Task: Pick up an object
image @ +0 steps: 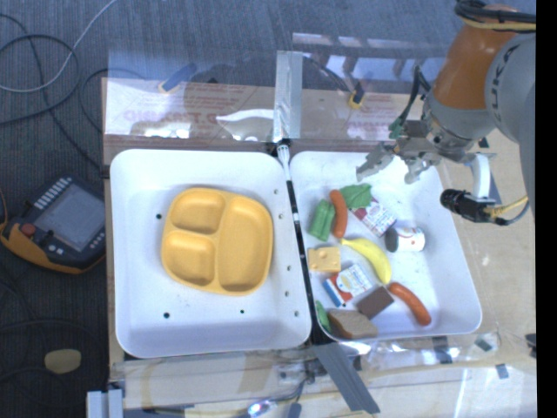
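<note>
My gripper [394, 167] hovers over the far part of the right bin [452, 259], open, with nothing between its fingers. Just in front of it lie a green leafy toy [354, 196], a red-and-white packet [377, 219] and a small white-and-black cup [406, 239]. Further forward are a green cucumber [320, 220], an orange carrot [338, 216], a banana [370, 258], a cheese wedge [325, 259], a small carton [352, 281], a brown block [375, 301], a red sausage [409, 303] and a bread slice [351, 323].
The left bin [139, 320] holds a yellow divided plate [218, 239]. A metal divider post [284, 94] and a clear rail stand behind the bins. A handheld pendant [61, 225] and cables lie on the floor to the left.
</note>
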